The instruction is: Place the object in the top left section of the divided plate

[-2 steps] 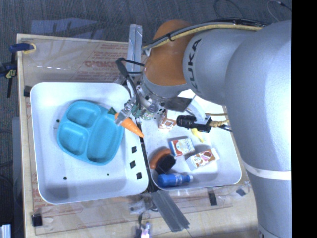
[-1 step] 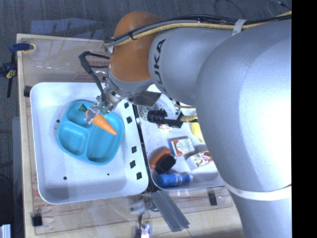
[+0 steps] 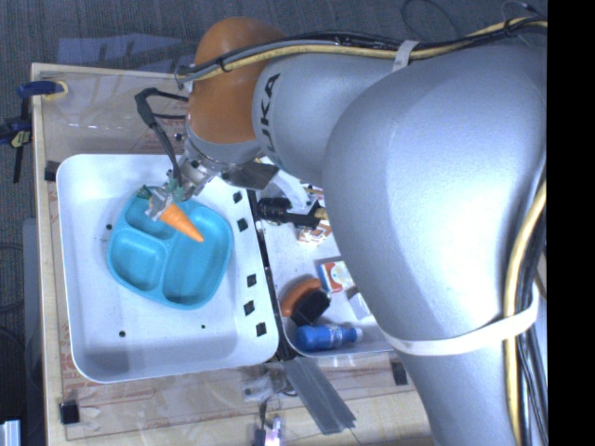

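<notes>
The big grey arm (image 3: 437, 175) looms over the right bin, reaching across so its gripper (image 3: 170, 196) holds the toy carrot (image 3: 180, 220) by its green top above the blue divided plate (image 3: 167, 272), ready for dropping.

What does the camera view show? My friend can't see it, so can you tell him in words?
A grey robot arm reaches over a blue divided plate in the left white bin, its gripper right at an orange carrot lying on the plate's upper part. The right bin holds a blue bottle and other small things.
</notes>
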Action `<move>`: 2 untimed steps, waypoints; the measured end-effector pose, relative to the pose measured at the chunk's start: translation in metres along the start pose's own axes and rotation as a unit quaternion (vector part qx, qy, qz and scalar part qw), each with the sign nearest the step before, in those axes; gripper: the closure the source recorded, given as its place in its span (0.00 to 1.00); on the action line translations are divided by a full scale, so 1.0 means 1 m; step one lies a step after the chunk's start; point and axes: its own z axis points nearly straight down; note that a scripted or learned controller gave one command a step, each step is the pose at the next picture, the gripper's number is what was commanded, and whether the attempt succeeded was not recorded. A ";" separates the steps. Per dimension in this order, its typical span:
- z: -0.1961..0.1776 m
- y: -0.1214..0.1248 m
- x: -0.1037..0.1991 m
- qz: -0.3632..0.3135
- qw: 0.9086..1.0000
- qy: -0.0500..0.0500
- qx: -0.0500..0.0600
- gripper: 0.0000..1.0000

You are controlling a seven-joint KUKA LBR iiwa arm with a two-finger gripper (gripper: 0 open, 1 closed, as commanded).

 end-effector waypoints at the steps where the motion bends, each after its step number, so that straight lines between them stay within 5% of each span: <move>1: -0.024 -0.060 0.011 -0.124 0.992 0.000 0.000 1.00; 2: -0.081 -0.006 -0.004 -0.229 0.973 -0.001 -0.001 1.00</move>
